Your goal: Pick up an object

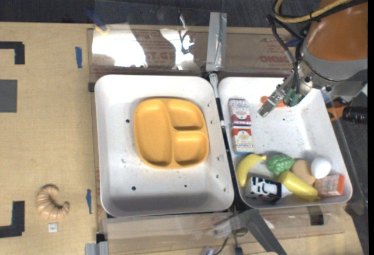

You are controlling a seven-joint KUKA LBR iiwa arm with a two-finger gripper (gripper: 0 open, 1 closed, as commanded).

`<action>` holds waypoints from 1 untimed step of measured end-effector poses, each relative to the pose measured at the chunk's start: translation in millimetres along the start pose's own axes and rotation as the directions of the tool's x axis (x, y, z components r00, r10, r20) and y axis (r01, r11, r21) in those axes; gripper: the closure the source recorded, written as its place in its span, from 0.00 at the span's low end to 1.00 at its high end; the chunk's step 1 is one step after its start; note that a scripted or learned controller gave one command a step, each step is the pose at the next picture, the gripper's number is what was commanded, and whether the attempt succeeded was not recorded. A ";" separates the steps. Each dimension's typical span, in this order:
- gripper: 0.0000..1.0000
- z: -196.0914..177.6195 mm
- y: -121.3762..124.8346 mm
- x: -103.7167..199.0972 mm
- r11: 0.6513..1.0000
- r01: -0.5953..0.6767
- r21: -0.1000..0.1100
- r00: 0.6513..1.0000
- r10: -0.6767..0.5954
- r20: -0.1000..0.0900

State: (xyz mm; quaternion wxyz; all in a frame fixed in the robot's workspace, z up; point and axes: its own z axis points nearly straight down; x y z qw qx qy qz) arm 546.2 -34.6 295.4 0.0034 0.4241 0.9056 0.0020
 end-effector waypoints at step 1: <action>1.00 100.1 -38.8 -29.2 0.998 0.057 0.012 0.998 -0.057 -0.010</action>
